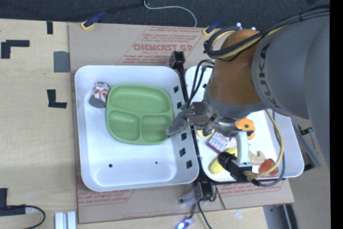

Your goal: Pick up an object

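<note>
green plate (140, 113) fills left bin (128, 171) centre, small can (99, 94) by its far-left edge; gripper (179, 125) at plate's right rim, grip can't tell.

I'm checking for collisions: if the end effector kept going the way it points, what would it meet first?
Probably the green divided plate: the end effector sits at its right rim, pointing left, though height is unclear.
</note>
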You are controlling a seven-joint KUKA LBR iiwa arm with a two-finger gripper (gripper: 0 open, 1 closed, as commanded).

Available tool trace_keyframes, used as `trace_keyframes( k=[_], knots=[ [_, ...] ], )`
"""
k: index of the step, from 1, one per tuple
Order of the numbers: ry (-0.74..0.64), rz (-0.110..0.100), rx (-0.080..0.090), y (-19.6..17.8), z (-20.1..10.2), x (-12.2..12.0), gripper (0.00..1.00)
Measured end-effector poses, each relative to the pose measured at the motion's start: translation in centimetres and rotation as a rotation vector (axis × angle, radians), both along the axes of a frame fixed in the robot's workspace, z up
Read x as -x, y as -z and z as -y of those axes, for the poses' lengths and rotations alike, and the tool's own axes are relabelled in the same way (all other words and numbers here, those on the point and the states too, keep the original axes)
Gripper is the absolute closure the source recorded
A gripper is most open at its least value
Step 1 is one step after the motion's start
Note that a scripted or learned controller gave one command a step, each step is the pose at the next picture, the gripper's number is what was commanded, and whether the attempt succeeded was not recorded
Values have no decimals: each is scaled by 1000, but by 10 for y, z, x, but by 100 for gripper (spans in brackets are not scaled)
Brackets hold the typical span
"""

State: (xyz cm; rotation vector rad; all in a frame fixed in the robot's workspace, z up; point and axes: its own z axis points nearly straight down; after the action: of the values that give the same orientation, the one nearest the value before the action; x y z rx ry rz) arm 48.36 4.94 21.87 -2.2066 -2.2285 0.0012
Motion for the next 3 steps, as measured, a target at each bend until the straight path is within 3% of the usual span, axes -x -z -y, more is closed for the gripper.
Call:
trace_keyframes(
  k=[1, 2, 3],
  knots=[
    [6, -2, 3, -8, 5, -2, 100],
    [0, 20, -3, -160, -51, -1, 100],
    [6, 1, 6, -161, -48, 0, 100]
  ],
)
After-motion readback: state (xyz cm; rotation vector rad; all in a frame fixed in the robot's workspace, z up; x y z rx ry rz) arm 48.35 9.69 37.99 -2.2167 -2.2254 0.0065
